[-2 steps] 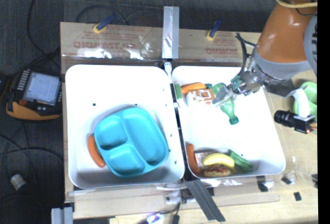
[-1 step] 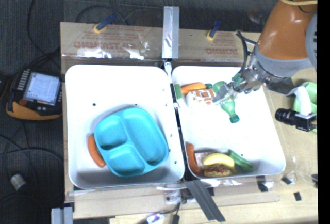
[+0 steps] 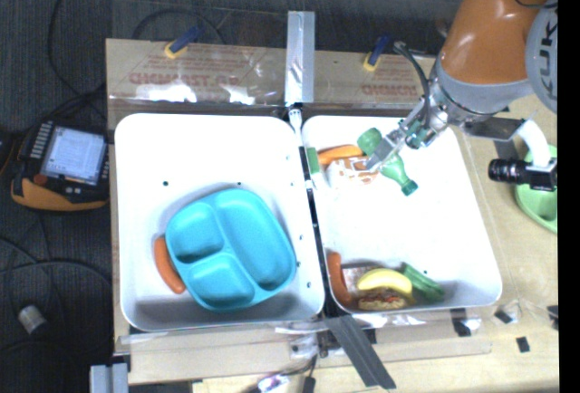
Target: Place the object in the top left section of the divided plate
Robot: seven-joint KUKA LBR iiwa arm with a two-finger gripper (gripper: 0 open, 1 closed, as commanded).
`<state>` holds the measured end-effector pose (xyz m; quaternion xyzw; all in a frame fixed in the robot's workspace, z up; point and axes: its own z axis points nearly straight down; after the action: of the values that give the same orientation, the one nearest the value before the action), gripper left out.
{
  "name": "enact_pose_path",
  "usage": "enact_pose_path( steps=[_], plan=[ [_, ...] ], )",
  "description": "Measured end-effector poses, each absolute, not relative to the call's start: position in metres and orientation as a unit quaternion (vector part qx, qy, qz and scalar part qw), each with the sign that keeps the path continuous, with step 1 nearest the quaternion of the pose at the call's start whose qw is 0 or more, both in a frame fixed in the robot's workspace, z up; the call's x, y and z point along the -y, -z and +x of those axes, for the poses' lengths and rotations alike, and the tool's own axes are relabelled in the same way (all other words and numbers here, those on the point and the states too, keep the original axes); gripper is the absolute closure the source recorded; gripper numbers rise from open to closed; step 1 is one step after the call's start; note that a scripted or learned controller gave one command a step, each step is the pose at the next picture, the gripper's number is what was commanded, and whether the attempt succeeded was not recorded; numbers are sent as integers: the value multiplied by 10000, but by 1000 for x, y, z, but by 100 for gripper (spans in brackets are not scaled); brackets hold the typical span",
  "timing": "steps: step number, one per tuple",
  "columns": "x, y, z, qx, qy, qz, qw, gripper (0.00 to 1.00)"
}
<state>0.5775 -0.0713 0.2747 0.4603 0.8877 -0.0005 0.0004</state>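
The blue divided plate [image 3: 231,255] lies in the left bin [image 3: 145,156], with three sections that hold nothing. My gripper [image 3: 391,149] reaches down into the upper part of the right bin [image 3: 453,228], right over a green bottle [image 3: 399,176] that lies tilted there. The gripper's tip covers the bottle's middle. Just left of it are an orange carrot [image 3: 337,151] and a white and orange piece [image 3: 344,171]. Whether the bottle sits inside the grip is hidden.
An orange sausage [image 3: 166,266] lies against the plate's left rim. At the right bin's front edge are a banana [image 3: 384,280], a burger [image 3: 381,299], a green vegetable [image 3: 423,282] and another sausage [image 3: 334,271]. A raised divider [image 3: 306,201] separates the bins.
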Motion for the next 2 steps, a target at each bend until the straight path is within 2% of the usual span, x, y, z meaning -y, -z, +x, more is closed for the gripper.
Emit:
enact_pose_path(
  steps=[2],
  plan=[
    [67, -292, 579, -8888, -16, 4582, -5, 100]
  ],
)
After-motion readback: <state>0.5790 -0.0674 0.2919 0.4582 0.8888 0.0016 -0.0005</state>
